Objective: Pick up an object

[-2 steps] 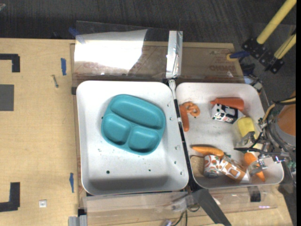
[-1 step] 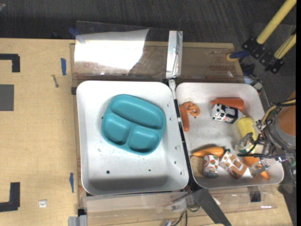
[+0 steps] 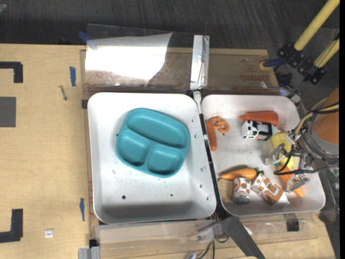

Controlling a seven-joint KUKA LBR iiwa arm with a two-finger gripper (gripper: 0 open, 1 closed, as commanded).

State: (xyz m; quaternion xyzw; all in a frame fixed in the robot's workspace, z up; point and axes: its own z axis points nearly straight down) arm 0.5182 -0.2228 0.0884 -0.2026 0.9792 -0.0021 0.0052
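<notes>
The right white bin (image 3: 237,152) holds several small objects. A curled orange piece (image 3: 218,124) lies at its upper left, and a long orange piece (image 3: 261,116) sits above a black-and-white toy (image 3: 256,129). A yellow object (image 3: 279,141) lies just left of my gripper (image 3: 288,169), which hangs low over the bin's right side amid cables. Along the front lie an orange carrot shape (image 3: 240,174), a small patterned can (image 3: 241,190) and a patterned carton (image 3: 268,189). A small orange bit (image 3: 299,191) shows under the gripper.
The left white bin (image 3: 102,198) holds a teal divided plate (image 3: 153,142). A clear plastic sheet (image 3: 129,58) and a metal strip (image 3: 199,63) lie behind the bins. The arm's orange band (image 3: 329,131) is at the right edge. Yellow poles (image 3: 318,20) stand at the upper right.
</notes>
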